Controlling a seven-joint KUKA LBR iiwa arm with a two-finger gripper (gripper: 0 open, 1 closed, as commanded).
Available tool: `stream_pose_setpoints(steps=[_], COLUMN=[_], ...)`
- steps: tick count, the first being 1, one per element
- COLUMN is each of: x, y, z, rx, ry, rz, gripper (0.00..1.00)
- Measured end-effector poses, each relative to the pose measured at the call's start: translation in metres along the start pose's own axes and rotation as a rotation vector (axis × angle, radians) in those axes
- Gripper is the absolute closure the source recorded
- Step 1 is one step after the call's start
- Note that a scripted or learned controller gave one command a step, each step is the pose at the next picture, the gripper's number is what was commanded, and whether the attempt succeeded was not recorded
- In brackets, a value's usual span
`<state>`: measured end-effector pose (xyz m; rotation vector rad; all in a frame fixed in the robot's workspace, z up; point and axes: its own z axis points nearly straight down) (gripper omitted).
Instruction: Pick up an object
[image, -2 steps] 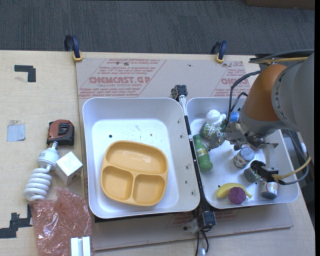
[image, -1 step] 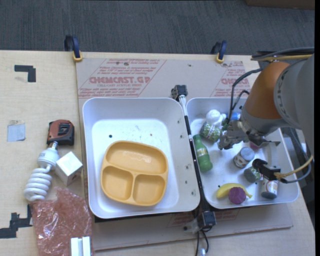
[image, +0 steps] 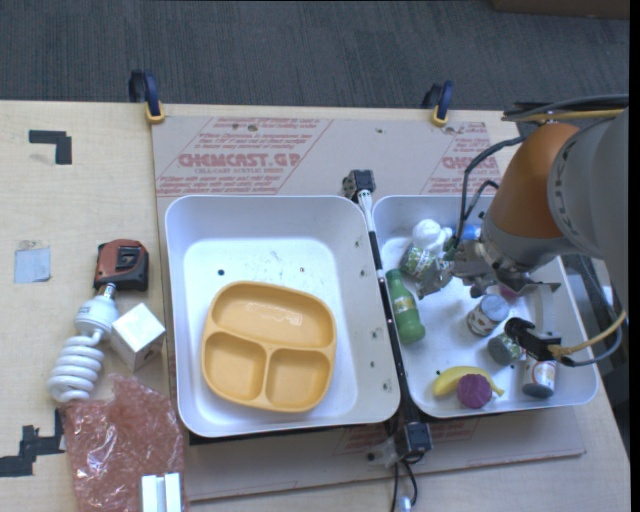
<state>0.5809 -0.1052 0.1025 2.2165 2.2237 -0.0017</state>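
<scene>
Two white bins sit side by side on the bench, and the divided yellow plate (image: 268, 345) in the left bin (image: 190, 300) serves as the landmark. Far left of the plate, on the bare bench, lie a red and black tape measure (image: 121, 265), a white spiral light bulb (image: 82, 345) and a small white cube (image: 138, 332) touching the bulb's side. Below these, left of and lower than the plate, is a crumpled pink plastic bag (image: 125, 430).

Right of the plate, across the seam between the bins, the right bin (image: 420, 400) holds the loose objects. Just past the seam lies a green bottle (image: 405, 305). Up and right of the plate is a white-capped bottle (image: 428, 238) with a greenish wrapped item (image: 420, 262) just beside it. Lower, to the plate's right, a yellow banana (image: 455, 380) touches a purple ball (image: 474, 391). Farther right stand a small jar with a white label (image: 486, 315), a dark green can (image: 503, 349) and another small can (image: 541, 376) near the bin's right corner.

The grey arm with its orange band (image: 535, 185) reaches over the right bin, well right of the plate. Its gripper (image: 480, 268) hangs among the bottles and jars; I cannot tell how wide it stands or whether anything is in it.
</scene>
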Motion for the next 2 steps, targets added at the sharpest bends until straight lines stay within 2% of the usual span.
stream_pose_setpoints(steps=[1, 2], x=[0.0074, 0.009], y=[-0.0261, -0.0264], z=[0.007, -0.0013], rx=[-0.01, -0.005], ry=[-0.007, -0.002], rz=[0.009, 0.008], gripper=[0.0, 1.0])
